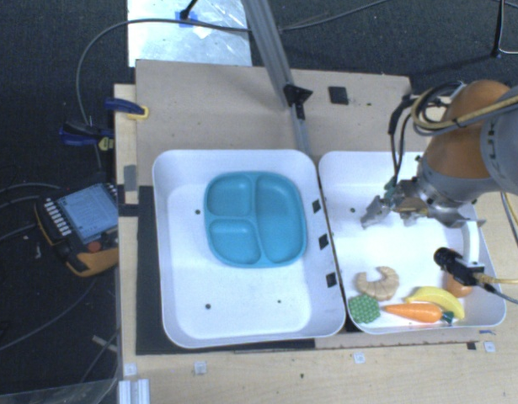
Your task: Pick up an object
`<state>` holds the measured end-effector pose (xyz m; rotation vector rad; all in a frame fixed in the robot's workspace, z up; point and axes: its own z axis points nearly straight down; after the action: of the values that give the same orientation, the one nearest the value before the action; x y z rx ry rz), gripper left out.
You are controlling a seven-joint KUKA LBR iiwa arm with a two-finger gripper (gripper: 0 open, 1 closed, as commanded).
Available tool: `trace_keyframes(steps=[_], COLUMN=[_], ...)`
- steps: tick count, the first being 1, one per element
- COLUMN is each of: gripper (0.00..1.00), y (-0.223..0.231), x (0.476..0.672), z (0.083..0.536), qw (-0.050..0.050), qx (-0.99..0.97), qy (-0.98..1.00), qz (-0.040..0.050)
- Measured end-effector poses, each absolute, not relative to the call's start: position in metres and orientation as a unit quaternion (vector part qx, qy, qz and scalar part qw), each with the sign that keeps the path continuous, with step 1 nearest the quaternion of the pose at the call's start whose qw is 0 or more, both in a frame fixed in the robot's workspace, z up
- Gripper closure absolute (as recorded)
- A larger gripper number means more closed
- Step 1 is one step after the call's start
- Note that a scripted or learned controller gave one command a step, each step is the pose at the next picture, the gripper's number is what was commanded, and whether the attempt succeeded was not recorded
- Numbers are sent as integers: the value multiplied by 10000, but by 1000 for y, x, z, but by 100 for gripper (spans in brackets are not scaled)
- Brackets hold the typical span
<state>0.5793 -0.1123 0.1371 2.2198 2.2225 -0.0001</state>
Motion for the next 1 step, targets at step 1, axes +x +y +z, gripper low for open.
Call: trace_keyframes(steps=[1], gripper=[0], y=[-112], x=[580], z=[86], qw=[1], qx=[7068], qy=[7075], qz=[-1])
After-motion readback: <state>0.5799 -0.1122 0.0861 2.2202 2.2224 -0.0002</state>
